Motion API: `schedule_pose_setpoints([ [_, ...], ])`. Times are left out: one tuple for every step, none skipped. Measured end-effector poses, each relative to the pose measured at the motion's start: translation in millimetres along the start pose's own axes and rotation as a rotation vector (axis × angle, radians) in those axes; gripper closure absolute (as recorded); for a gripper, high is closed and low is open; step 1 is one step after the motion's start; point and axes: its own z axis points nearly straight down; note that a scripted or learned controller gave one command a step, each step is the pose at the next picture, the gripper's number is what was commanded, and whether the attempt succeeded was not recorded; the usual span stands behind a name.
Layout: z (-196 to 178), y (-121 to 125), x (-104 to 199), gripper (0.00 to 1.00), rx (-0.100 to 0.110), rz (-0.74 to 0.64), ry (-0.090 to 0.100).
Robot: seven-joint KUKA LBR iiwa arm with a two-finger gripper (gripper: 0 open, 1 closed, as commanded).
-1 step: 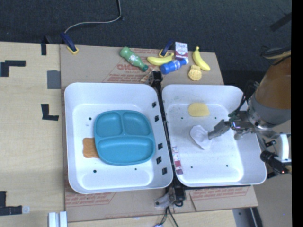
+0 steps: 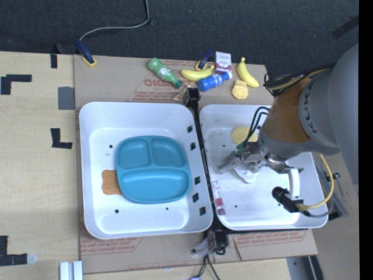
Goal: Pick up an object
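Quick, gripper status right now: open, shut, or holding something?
Gripper: cannot be told. It is down in the right bin, over a pale object beside a yellow item; no grasp visible.

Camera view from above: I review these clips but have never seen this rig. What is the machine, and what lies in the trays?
One fixed camera looks down at a slant on a bench. The grey robot arm with an orange band reaches in from the right, and its two-finger gripper is low in the right white bin, over a pale crumpled white object and near a round yellow piece. Whether it grips anything is too blurred to tell. The left white bin holds a blue divided plastic plate lying on a flat orange piece. Behind the bins lie toy foods, including a yellow banana and a green bottle.
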Motion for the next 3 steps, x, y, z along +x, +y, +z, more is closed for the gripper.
schedule_pose_setpoints([
  [-12,2,-1,1.0,-0.007,-0.001,-0.002],
  [-18,42,-53,1.0,0.007,0.001,0.0],
  [-28,42,-52,1.0,0.006,0.0,0.0],
])
